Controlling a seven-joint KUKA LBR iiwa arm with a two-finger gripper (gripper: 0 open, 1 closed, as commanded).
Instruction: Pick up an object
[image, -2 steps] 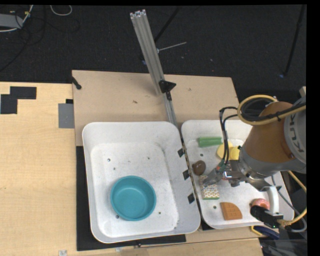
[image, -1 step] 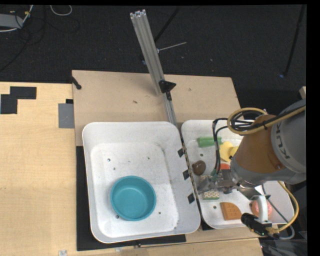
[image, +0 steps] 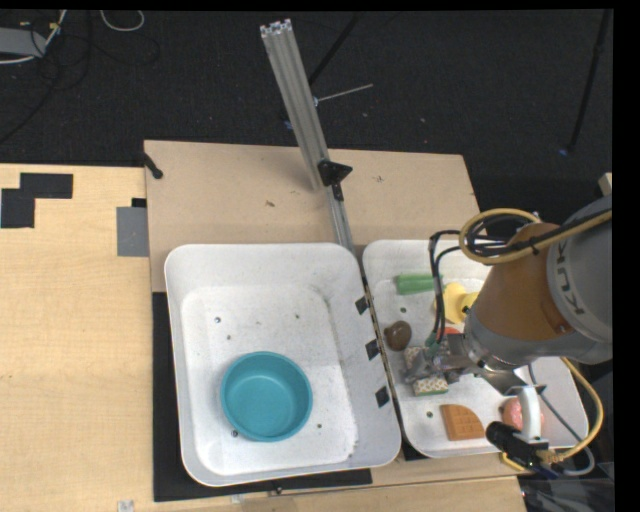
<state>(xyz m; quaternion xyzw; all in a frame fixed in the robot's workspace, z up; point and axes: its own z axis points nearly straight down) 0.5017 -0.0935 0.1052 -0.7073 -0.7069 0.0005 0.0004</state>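
Note:
My gripper (image: 428, 366) is low in the right bin (image: 392, 262), near its left side, on the grey arm with the orange band (image: 520, 290). A small checkered object (image: 432, 385) lies right under it, and I cannot see whether they touch. A brown round object (image: 398, 334) sits just up and left of the gripper. A green bar (image: 414, 284) lies at the back of the bin, with a yellow object (image: 456, 299) beside it, partly hidden by the arm. A tan square piece (image: 461, 421) and a pink object (image: 512, 410) lie near the front.
The left bin (image: 250, 290) holds a blue bowl (image: 265, 395) at its front. Black clips (image: 371, 348) mark the wall between the bins. A metal rail (image: 305, 110) rises behind the bins. Cables (image: 480, 235) loop off the arm above the right bin.

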